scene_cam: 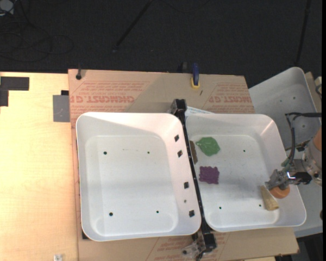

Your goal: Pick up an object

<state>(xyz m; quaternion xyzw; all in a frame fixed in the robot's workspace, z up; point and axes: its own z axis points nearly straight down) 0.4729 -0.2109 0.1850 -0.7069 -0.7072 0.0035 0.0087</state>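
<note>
The gripper (281, 182) hung low over the near right corner of the right bin (236, 125), its tip right at a small orange object (281, 191). How far its jaws stood apart could not be made out, nor whether anything sat between them. A tan block (270, 201) lay just beside the orange object, on its near left side, long axis running roughly from the far left to the near right. A green object (208, 145) and a purple object (209, 174) lay well apart from the gripper, close to the bin's left wall. The left bin (127, 125) stood alongside.
</note>
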